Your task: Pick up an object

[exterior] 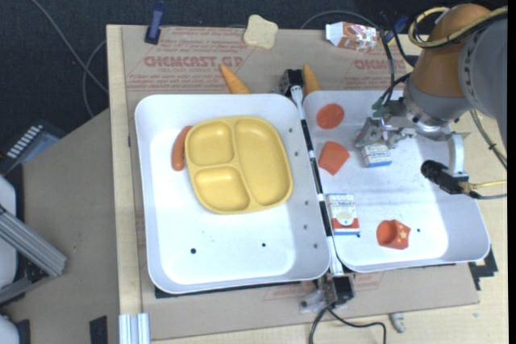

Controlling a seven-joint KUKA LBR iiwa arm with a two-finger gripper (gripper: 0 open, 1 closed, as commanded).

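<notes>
The gripper [377, 134] pinches a small box [376, 154], likely light and stiff, by its sides

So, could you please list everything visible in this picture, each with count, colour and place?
divided plate: 1, yellow, left bin
sausage: 1, orange-red, left bin, touching the plate's left edge
bins: 2, white, side by side
round slice: 1, red, right bin, top
wedge piece: 1, red-orange, right bin, left side
small carton: 1, white and red, on the bins' divider
pepper-like piece: 1, red, right bin, bottom
bread slice: 1, beige, bench above bins
arm: 1, grey and orange, right
hand: 1, over right bin
</notes>
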